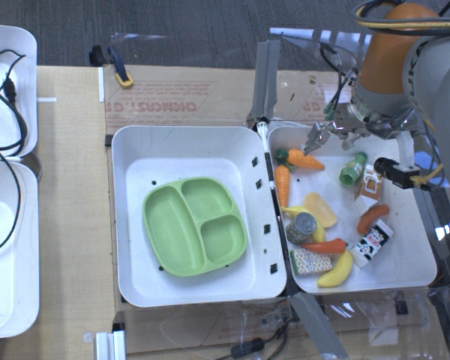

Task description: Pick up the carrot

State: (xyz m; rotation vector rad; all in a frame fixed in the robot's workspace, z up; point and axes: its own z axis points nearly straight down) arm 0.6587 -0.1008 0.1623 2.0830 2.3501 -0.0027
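An orange carrot (306, 160) with a green top lies at the back left of the right bin (405, 265), pointing right. A second orange carrot (283, 185) lies along that bin's left wall, just below the first. My gripper (316, 139) hangs over the back of the right bin, just above and slightly right of the first carrot. Nothing is seen held in it. The grey arm with its orange band (394, 47) reaches in from the upper right.
The right bin also holds a green bottle (352, 169), a small carton (369, 185), a sausage (373, 217), a cow-print box (373, 241), a banana (337, 271), a tin (305, 224) and other toy food. The left bin (135, 201) bears a green divided plate (196, 226).
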